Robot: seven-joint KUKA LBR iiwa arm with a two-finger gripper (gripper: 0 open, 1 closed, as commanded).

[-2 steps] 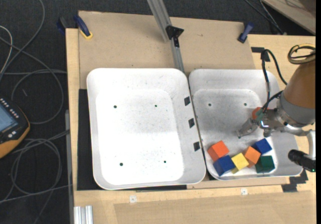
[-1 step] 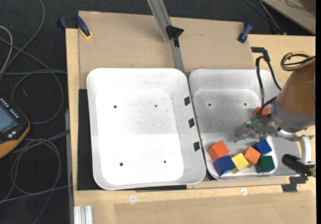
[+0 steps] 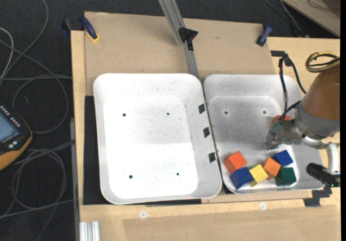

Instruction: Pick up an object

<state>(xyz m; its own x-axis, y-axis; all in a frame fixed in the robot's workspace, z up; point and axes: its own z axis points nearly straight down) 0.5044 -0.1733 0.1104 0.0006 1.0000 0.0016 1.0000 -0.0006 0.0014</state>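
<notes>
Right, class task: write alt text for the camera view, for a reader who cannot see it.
A robot arm's end effector reaches from the right into the right bin, just above a cluster of small coloured blocks, orange, blue, yellow and green, at its near edge. The left bin sits beside it on a wooden bench.

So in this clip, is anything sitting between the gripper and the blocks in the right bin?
Nothing visible blocks it. The gripper hangs in the right bin just above the cluster; the blue block and the small orange block lie just below it in the picture, with bare bin floor in between.
</notes>
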